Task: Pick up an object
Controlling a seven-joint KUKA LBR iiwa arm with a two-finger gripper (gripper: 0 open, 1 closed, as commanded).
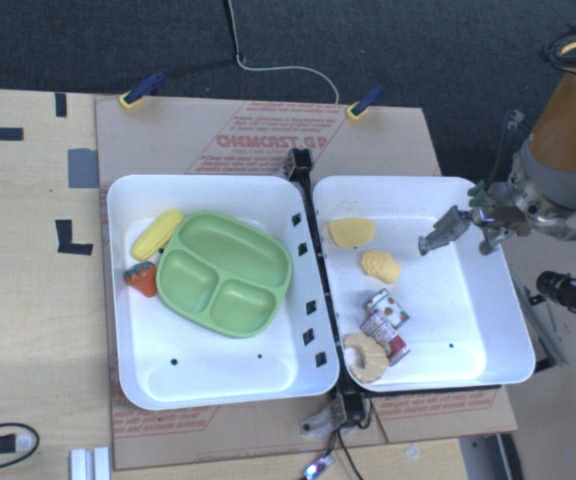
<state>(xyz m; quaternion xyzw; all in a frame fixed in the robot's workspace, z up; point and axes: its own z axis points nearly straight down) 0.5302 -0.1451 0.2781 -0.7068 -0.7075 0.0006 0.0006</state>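
Note:
My gripper [465, 236] hangs over the right bin's [488, 353] far right corner, open, with nothing between its fingers. One dark finger [440, 234] points left toward the bin's middle. To its left lie a pale yellow rounded piece [351, 232] and a ridged yellow piece [381, 265], both apart from the gripper. Nearer the front sit a crumpled red and white packet [385, 324] and a beige ring [366, 358] by the bin's front left corner.
The left bin [208, 373] bears a green divided plate [223, 273], with a yellow corn cob [157, 233] and a small red fruit [142, 279] at the plate's left. A black divider [313, 268] runs between the bins. A white cable [278, 68] lies behind them.

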